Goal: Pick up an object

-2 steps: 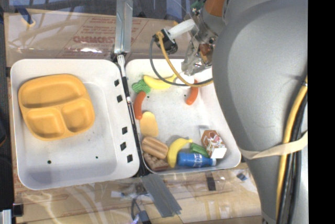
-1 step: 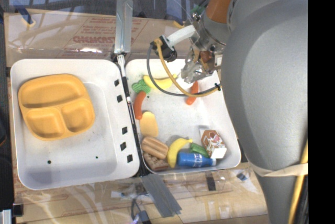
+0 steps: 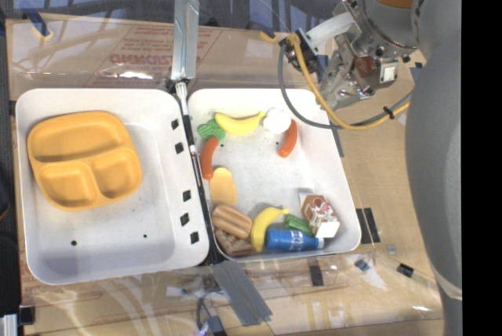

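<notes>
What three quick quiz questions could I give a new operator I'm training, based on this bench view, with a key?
1. True or false: the yellow divided tray lies in the right bin.
2. Which item lies nearest the right bin's front edge? A) blue bottle B) white ball C) upper banana
3. Fill in: the gripper hangs above the right bin's ____ rim.

Key
1. False; the tray lies in the left bin.
2. A
3. Far (back), towards its right corner.
</notes>
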`<state>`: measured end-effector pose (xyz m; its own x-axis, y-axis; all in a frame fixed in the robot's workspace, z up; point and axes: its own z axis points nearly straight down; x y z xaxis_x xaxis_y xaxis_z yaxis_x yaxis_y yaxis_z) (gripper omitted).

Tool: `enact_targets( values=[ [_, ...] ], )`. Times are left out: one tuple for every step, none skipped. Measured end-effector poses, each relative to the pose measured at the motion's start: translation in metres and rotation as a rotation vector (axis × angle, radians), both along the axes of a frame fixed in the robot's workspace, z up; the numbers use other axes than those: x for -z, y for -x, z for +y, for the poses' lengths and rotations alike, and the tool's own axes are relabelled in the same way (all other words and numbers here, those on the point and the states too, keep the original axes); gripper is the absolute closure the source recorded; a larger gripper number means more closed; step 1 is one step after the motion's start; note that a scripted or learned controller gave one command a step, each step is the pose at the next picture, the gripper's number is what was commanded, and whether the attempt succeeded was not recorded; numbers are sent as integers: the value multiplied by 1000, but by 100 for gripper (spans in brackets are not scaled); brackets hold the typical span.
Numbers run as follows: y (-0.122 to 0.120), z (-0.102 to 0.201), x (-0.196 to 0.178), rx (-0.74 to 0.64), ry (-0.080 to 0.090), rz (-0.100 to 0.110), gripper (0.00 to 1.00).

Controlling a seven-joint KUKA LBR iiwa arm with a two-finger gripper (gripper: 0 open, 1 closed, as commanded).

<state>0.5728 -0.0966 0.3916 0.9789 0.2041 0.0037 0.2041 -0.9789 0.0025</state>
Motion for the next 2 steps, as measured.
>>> enact_targets(
  values=[
    [0,1,3,-1,-1,5,0],
    [2,-41,141,-45,-5,22,0]
  ],
)
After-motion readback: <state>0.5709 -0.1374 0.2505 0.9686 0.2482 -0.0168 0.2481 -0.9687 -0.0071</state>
